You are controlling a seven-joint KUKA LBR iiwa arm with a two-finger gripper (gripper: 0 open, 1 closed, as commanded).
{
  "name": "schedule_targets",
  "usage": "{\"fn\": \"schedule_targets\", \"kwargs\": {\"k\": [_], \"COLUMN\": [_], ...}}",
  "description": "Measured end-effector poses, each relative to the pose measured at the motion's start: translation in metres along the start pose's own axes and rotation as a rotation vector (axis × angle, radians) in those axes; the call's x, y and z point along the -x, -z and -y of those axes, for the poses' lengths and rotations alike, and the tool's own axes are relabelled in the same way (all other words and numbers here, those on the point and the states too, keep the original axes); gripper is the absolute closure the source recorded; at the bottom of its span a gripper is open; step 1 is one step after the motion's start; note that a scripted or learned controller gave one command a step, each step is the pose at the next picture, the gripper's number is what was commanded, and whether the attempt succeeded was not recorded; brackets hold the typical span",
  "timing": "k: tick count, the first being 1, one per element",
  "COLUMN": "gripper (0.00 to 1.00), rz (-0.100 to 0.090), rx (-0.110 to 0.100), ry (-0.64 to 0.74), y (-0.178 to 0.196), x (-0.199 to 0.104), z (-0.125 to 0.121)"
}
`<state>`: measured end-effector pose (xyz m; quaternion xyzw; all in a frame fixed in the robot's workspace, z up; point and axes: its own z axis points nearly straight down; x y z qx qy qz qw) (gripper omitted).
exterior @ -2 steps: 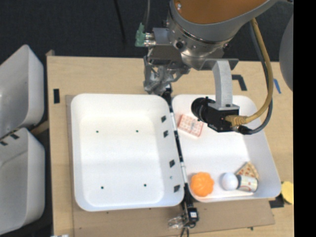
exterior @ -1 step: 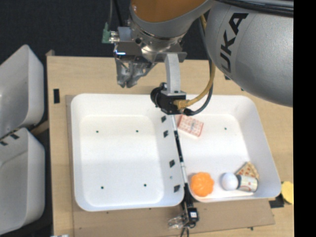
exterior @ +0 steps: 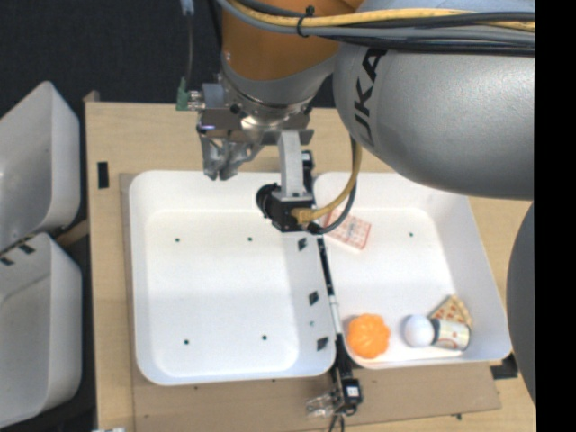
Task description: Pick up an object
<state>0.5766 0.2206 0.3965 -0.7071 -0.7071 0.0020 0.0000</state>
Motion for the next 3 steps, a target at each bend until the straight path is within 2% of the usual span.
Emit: {"fn": "schedule_targets", "kwargs": {"k": [1,2,3], "gripper": [1.00,1.00,1.00], "rz": [-0.003,0.002,-0.006], "rx": [0.005,-0.004,0.013], "ry": [0.000,-0.001,0.004], "y": [0.008,-0.143,-0.020], "x": [-0.001,0.001,-0.001], "z": [-0.019,-0.070,-0.047]}}
